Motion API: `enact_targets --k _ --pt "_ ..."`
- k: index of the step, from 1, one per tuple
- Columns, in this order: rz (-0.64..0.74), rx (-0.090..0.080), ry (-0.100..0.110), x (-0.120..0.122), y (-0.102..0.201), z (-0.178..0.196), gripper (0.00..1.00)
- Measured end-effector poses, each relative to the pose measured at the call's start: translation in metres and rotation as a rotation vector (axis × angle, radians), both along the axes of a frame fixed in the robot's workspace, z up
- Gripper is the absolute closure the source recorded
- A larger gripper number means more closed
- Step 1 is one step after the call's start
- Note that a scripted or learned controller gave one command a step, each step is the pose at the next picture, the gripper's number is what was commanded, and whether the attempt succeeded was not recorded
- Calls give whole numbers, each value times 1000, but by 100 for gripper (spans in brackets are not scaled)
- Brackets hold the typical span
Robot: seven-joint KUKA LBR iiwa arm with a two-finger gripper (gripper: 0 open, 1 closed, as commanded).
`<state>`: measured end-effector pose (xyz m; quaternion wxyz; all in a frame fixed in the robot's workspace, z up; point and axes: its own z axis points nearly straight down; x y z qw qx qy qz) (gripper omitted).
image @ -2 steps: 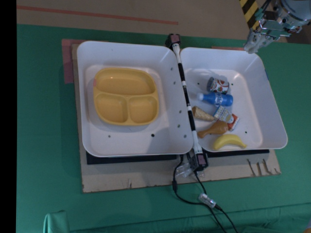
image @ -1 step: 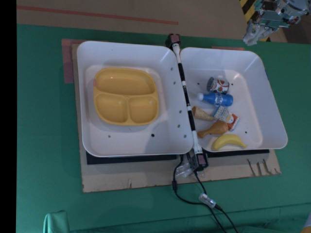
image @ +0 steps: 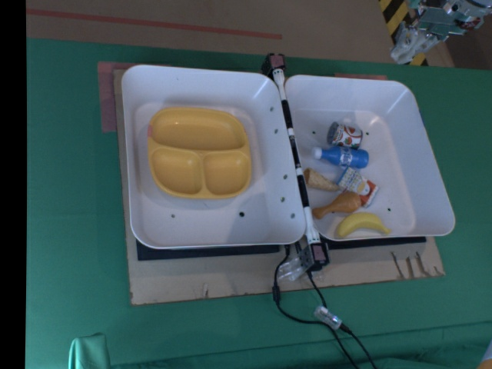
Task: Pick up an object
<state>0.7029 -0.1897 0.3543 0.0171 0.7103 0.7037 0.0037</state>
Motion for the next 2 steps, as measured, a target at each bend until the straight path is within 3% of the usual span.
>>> enact_targets --k 1,2 --pt "3 11 20 -2 16 -9 100" --pt "1 11 22 -3 0 -18 100"
